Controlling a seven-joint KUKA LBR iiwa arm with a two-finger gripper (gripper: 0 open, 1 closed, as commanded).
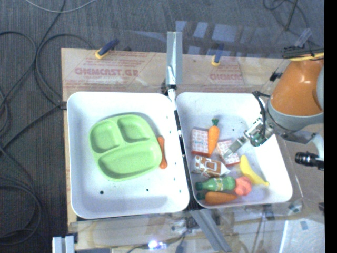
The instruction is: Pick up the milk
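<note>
Three small cartons lie in the right bin, and I cannot tell which one is the milk. A red-and-white carton rests left of a carrot. A white-and-orange carton lies on its side below it. A pale red-patterned carton sits in the bin's middle. My gripper reaches in from the right and slants down to the left. Its tip is at the upper right edge of the pale carton. Nothing is visibly lifted.
The right bin also holds a banana, a green bottle, an orange vegetable and a pink item along its front. The left bin holds a green divided plate and an orange stick.
</note>
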